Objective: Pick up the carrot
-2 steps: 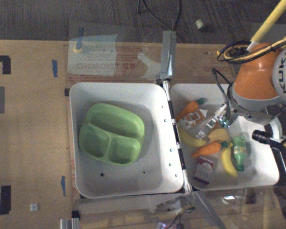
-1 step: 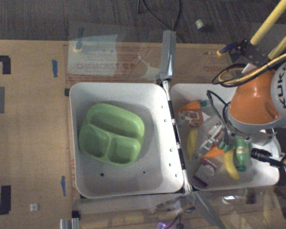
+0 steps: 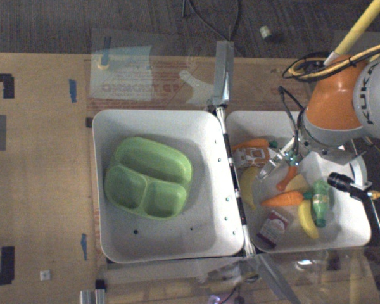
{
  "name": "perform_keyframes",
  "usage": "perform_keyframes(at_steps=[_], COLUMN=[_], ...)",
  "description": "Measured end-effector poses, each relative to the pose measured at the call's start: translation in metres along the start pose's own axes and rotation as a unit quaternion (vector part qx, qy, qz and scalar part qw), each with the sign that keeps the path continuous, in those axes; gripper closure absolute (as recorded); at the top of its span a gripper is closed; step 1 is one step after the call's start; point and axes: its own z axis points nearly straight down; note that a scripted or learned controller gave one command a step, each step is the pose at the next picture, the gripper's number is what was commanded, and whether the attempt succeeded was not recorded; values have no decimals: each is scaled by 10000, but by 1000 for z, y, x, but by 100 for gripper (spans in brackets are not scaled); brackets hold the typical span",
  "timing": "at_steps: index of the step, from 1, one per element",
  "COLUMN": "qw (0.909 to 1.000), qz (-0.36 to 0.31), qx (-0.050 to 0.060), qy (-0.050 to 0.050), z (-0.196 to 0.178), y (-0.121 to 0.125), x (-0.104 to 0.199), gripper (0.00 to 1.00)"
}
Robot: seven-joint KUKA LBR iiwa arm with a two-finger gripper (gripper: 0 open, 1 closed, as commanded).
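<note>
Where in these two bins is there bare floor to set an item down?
Left bin: bare floor all round the green divided plate, widest below it and toward the divider. Right bin: crowded by the carrot, bananas, box and gripper; only slivers along its right wall.

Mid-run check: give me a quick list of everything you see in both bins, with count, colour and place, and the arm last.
divided plate: 1, green, middle of the left bin
carrot: 1, orange with green top, middle of the right bin, lying flat
second orange piece: 1, just above the carrot, by the gripper; too blurred to name
bottle: 1, green, right of the carrot
banana: 1, yellow, below the bottle
yellow item: 1, along the right bin's left wall
orange-and-white packet: 1, upper left of the right bin
small red-and-white box: 1, lower left of the right bin
arm: 1, grey and orange, over the right bin
gripper: 1, above the carrot
</note>
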Motion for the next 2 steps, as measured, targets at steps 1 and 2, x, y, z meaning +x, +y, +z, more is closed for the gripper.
perform_keyframes(at_steps=[1,2], qw=[9865,9868], qz=[-1636,-1617], qx=[-23,-64], qy=[-32,-75], z=[21,9], y=[-33,-31], x=[39,36], gripper=[0,100])
